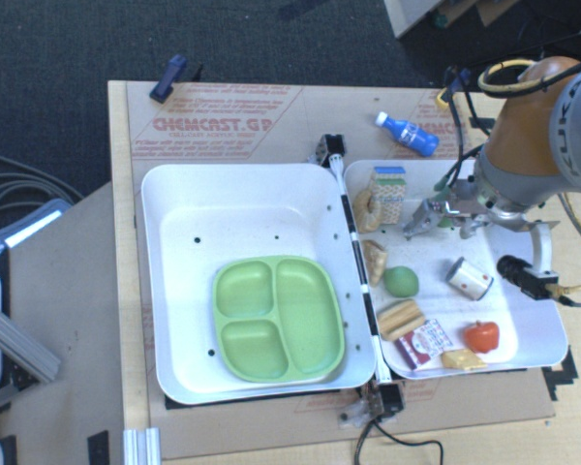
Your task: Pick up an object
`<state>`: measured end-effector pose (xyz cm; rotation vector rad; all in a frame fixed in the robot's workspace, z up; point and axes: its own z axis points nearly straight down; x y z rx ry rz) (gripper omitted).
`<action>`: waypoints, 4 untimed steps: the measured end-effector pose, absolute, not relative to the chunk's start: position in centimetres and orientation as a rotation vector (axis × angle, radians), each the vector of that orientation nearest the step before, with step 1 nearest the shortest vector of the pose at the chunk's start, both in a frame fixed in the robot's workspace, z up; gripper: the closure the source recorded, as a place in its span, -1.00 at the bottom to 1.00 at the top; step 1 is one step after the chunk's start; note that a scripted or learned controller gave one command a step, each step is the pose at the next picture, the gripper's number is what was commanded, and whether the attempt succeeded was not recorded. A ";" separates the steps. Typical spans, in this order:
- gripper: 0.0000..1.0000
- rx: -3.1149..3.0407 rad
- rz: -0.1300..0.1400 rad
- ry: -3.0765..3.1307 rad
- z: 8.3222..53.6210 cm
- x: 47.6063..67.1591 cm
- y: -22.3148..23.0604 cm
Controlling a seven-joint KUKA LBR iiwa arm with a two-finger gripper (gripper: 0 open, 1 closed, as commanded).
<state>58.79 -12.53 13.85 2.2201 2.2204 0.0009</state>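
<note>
Two bins sit side by side on the desk, and the right bin (pixel 552 342) is where everything loose lies. The end effector (pixel 436 216) hangs over that bin's upper part, its metal fingers reaching toward the left; whether they stand wide or narrow I cannot tell from this slant, and nothing shows between them. Taking the carton (pixel 389 194) as the mark: it stands just left of the end effector, upright against the bin's back wall, its long axis running up and down, so it looks the nearest candidate. The green ball (pixel 401 281) lies below the carton, near the divider; the white can (pixel 470 279) lies below and right of it, on its side; the tomato (pixel 481 336) sits further down to the right. A tan piece just left of the carton is too blurred to name. Part of the wrist covers the bin's upper right corner, so what lies under it is hidden.
</note>
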 end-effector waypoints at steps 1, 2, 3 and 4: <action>-1.00 2.223 -0.002 2.222 11.8 57.8 -16.8; -1.00 2.219 0.001 2.222 8.5 62.6 -17.5; -1.00 2.219 0.001 2.221 8.5 66.1 -20.4; 1.00 2.215 0.002 2.220 9.6 66.2 -20.3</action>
